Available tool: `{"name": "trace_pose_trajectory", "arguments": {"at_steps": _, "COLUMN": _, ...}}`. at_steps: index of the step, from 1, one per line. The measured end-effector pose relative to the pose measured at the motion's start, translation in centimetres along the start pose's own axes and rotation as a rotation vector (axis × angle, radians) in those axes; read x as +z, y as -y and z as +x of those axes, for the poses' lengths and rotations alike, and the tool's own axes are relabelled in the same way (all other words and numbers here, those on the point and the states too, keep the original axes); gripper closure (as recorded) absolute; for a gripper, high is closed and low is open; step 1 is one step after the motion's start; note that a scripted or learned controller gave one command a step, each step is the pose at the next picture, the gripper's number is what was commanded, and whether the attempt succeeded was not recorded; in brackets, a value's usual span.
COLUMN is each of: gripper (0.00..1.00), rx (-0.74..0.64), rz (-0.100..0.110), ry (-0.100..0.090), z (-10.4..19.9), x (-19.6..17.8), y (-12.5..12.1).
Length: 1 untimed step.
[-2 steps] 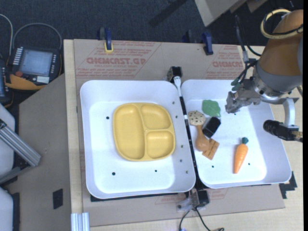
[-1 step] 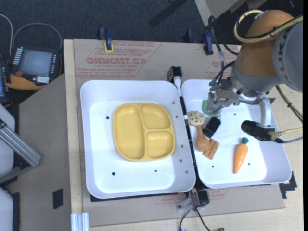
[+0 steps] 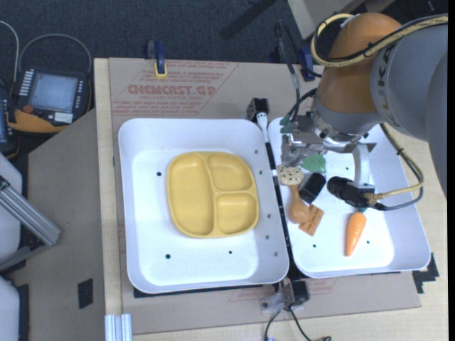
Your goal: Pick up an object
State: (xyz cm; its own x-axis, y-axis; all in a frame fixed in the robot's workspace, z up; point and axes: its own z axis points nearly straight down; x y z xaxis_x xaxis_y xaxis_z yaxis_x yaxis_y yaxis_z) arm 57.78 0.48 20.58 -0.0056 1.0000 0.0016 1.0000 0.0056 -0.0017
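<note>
The grey arm with its orange band comes in from the right and hangs over the right bin. The left bin holds a yellow divided plate. The gripper is low at the upper left part of the right bin; whether it is spread or closed, I cannot tell. Just below it lie a beige cracker, a green piece and a black object. Lower are a brown piece and, apart to the right, an orange carrot.

Robotics lab: clamped bench, teach pendant.
</note>
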Motion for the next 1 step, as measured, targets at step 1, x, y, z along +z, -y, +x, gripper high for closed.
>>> {"name": "trace_pose_trajectory", "arguments": {"at_steps": 1, "gripper": 1.0, "rx": 0.0, "rz": 0.002, "ry": 0.0, "z": 5.21, "x": 0.35, "y": 0.27}}
